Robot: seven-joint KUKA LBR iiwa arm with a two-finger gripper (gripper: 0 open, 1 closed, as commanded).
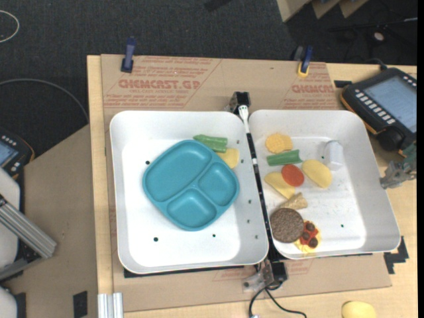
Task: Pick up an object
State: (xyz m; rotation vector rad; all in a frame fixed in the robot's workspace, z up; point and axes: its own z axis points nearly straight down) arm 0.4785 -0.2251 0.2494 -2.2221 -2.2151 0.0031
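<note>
— How far along are we?

— As we judge it, nothing is done yet. Every piece we can see lies in a bin, none lifted. How the pincer stands we cannot tell, so the whole pick is still ahead of us.

— What's in the left bin?

— A blue tray with three wells, tilted, taking up the middle. At its upper right edge we see a green pod and, just below it, a yellow piece touching the tray's rim, close to the wall between the bins.

— And the right bin?

— That's where most of our candidates are, crowded in its left half. At the top, a round yellow disc, with a green bean just under it. Then a yellow wedge, a red ball and a yellow oval, touching or nearly so. Below them a tan chip, a brown patty and a small red-and-yellow piece at the near wall. A pale, hard-to-read piece sits apart, upper right.

— Our easiest target?

— Probably the patty or the oval; they have some bare floor beside them.
</note>
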